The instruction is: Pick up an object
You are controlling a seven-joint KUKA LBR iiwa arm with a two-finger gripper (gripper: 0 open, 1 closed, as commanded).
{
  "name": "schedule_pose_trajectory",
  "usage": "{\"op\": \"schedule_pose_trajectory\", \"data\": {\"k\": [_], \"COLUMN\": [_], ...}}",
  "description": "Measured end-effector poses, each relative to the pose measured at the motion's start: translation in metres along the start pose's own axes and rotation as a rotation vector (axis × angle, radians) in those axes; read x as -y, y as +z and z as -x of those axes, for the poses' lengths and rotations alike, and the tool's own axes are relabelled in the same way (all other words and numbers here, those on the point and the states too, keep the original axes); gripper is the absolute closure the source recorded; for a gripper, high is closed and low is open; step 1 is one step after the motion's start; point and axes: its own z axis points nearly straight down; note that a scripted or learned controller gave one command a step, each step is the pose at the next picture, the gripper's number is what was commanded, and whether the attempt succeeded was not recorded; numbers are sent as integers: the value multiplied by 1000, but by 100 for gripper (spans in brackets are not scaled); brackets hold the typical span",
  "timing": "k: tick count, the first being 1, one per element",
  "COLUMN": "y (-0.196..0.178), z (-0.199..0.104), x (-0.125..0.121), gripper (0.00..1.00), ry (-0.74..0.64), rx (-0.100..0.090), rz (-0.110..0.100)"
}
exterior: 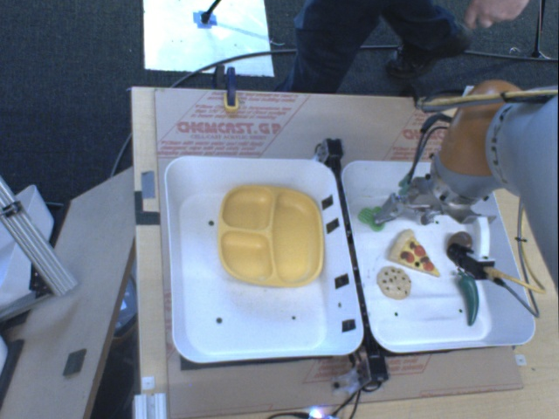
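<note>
Camera view does not let me tell how the gripper (pixel 395 206) jaws stand; it is low in the right bin (pixel 507 326), touching a small green toy (pixel 372 218), near a pizza slice (pixel 413 253) and a cookie (pixel 394 282).

The 2 white bins (pixel 201 321) look like smooth, faintly glossy plastic — so does the yellow divided plate (pixel 271 234). The bench board (pixel 262 120) is matt printed cardboard; the floor (pixel 70 42) — dark rough carpet.
</note>
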Motion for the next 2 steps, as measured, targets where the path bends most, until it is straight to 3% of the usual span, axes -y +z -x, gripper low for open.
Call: {"op": "schedule_pose_trajectory", "data": {"k": [1, 2], "y": [-14, -58], "z": [0, -3], "x": [-2, -5], "gripper": [100, 100], "ry": [-1, -4], "rx": [-1, 0], "rz": [7, 1]}}
